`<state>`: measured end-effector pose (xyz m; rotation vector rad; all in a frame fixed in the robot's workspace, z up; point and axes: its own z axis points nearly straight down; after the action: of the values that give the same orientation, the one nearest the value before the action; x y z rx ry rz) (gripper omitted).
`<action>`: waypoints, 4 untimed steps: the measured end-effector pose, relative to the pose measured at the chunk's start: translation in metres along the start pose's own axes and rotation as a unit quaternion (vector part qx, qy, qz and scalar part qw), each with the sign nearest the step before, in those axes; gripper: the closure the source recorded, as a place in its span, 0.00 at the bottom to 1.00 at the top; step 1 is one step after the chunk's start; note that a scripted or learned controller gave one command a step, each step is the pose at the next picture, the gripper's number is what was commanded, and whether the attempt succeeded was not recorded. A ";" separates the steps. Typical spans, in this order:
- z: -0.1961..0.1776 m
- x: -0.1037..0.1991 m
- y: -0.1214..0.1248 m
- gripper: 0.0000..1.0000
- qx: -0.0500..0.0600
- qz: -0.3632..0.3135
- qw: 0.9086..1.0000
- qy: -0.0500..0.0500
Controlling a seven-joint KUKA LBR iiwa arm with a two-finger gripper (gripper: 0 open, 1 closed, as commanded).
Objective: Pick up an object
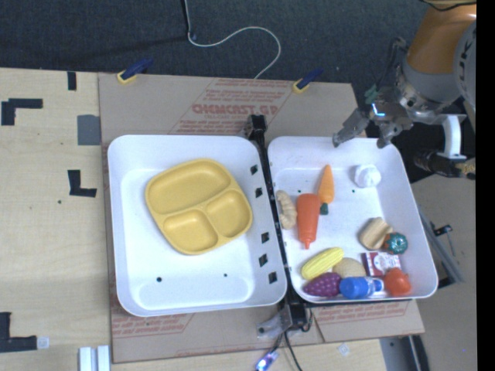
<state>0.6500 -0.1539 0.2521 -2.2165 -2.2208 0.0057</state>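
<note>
**Camera view: arm poised above the far rim of the right bin, nothing gripped**

At nine o'clock of the bench sits the shallow white left bin [128, 207], holding a yellow plastic divided plate [199, 205] with three compartments, tilted slightly. Just beside it, across a black hinged seam, is the shallow white right bin [410, 199], crowded with toy food.

Against the right bin's nine o'clock wall lies a small beige knobbly ginger-like piece [287, 209]. Just beside it is a large orange plastic carrot [308, 218], tip toward six o'clock, and a smaller orange carrot [327, 182] at its one o'clock. At twelve o'clock in the bin rests a small white rounded object [367, 176]. Toward six o'clock lie a yellow corn cob [322, 262], a bunch of purple grapes [324, 285], a blue bottle-like item [357, 287], a red-and-white small carton [380, 264] and a red round fruit [397, 283], all packed touching. At four o'clock sit a tan bread roll [373, 232] and a teal ball [397, 243].

The grey two-finger gripper [363, 136] hovers at the bin's one o'clock corner, its fingers spread apart and holding nothing; the white rounded object lies near below it.
</note>
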 end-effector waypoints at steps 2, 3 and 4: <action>-0.043 0.094 -0.037 0.00 -0.007 -0.003 1.000 -0.001; 0.069 0.091 -0.115 0.00 0.008 0.002 1.000 0.001; 0.056 0.092 -0.110 1.00 0.004 0.000 1.000 0.001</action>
<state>0.5399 -0.0625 0.1968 -2.2121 -2.2164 0.0129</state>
